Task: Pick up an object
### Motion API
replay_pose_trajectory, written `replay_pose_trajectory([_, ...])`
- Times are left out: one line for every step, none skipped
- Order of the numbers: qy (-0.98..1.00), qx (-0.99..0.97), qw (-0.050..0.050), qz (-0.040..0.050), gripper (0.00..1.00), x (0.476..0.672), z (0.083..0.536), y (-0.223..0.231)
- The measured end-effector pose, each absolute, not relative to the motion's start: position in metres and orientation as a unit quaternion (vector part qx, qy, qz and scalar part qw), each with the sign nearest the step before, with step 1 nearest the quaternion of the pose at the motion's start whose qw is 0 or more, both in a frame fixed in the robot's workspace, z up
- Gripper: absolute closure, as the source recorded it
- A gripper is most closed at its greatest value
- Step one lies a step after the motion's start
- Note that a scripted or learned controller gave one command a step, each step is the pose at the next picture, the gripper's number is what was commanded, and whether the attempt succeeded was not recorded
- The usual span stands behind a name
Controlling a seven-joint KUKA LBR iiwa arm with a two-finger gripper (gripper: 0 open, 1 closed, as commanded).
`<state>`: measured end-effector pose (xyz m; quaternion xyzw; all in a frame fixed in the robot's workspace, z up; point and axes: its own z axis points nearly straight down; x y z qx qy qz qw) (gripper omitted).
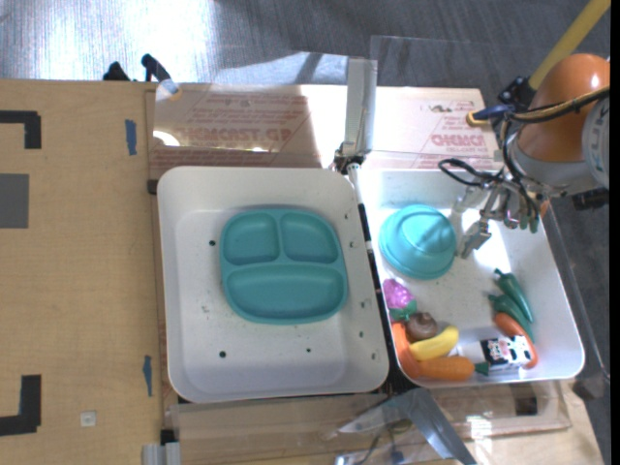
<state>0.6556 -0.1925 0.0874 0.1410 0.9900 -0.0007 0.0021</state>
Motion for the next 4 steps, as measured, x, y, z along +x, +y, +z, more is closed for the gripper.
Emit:
replay_pose_trajectory([0.986,0.165,0.005,-0.0053,0.0,0.645,0.089,-0.135])
replay_pose_trajectory([0.981,0.196,0.002,-0.0013,0.0,0.654,0.087,-0.22])
replay_pose_trajectory([0.992,0.128,0.004,0.0006,0.0,0.623,0.088,-0.164])
replay_pose_trajectory([0.994,0.105,0.006,-0.0035,0.0,0.627,0.089,-0.145])
